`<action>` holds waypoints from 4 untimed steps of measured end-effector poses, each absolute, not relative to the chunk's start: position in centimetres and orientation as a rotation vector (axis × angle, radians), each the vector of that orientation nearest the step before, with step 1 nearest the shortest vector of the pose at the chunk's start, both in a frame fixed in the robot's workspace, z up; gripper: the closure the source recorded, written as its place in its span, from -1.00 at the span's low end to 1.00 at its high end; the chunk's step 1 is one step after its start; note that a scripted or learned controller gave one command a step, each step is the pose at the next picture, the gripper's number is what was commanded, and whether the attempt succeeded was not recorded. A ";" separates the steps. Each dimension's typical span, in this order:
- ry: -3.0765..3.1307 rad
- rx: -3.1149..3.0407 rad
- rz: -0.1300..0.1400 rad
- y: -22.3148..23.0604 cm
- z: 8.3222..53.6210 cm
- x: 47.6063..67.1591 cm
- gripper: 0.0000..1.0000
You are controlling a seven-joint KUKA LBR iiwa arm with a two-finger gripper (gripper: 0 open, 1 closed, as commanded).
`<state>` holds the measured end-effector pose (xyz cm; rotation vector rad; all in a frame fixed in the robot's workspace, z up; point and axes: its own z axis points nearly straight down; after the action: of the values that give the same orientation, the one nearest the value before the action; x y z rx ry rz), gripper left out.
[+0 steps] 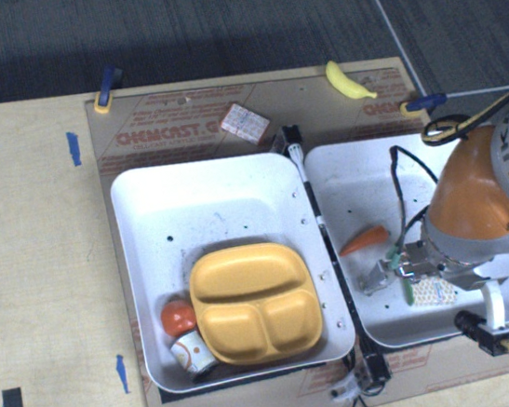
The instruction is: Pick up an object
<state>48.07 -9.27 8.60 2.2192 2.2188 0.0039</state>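
My fingers (pixel 378 276) hang low in the right bin (pixel 362 166), just near the orange carrot (pixel 363 240); their spread I cannot tell.

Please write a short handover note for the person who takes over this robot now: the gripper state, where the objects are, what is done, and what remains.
Gripper: low in the right bin, close beside the carrot; nothing visibly between its fingers, and whether it is open or shut is unclear.
Right bin: orange carrot, and a small patterned packet partly under the arm.
Left bin: yellow divided tray, a tomato and a small can at the tray's left.
Outside the bins: a banana and a small box on the board behind.
Done: arm lowered into the right bin.
Left: grasp and lift an object.
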 end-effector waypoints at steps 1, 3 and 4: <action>2.219 2.219 0.005 -9.3 8.6 48.1 -1.00; 2.219 2.219 0.005 -9.3 8.6 48.1 -1.00; 2.218 2.219 0.004 -9.3 8.6 48.1 -1.00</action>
<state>48.06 -9.26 8.58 2.2191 2.2183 0.0044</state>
